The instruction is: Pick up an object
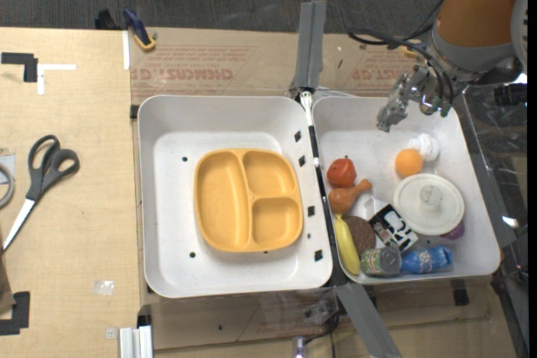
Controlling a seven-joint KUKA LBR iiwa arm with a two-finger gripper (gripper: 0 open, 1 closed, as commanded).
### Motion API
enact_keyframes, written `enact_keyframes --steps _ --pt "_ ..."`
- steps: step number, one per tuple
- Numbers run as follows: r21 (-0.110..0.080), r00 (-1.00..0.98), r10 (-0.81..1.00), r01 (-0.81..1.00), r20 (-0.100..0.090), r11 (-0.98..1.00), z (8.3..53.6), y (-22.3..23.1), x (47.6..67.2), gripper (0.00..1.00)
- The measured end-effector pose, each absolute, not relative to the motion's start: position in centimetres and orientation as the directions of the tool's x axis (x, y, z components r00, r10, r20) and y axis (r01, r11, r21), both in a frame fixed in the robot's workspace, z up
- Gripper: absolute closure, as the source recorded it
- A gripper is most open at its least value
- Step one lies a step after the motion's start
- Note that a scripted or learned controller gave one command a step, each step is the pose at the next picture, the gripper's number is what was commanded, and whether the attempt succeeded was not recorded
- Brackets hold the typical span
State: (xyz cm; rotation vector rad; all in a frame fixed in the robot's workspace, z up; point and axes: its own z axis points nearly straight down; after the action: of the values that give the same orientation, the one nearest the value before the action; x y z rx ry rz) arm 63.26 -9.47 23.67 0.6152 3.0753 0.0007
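The right bin holds several objects: a red tomato, an orange ball, a small white piece, a white round lid, a toy drumstick, a banana, a black-and-white box and a blue bottle. My gripper hangs over the back of this bin, above and behind the orange ball. Its fingers stand apart with nothing between them. The left bin holds a yellow divided plate.
Scissors lie on the wooden bench at far left. A blue and yellow clamp sits behind the left bin. Cardboard lines the back. A grey post rises between the bins.
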Motion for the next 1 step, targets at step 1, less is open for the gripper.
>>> enact_keyframes --steps 1 --pt "0.000 -0.984 0.181 0.181 -0.005 0.984 15.00 -20.68 61.25 1.00"
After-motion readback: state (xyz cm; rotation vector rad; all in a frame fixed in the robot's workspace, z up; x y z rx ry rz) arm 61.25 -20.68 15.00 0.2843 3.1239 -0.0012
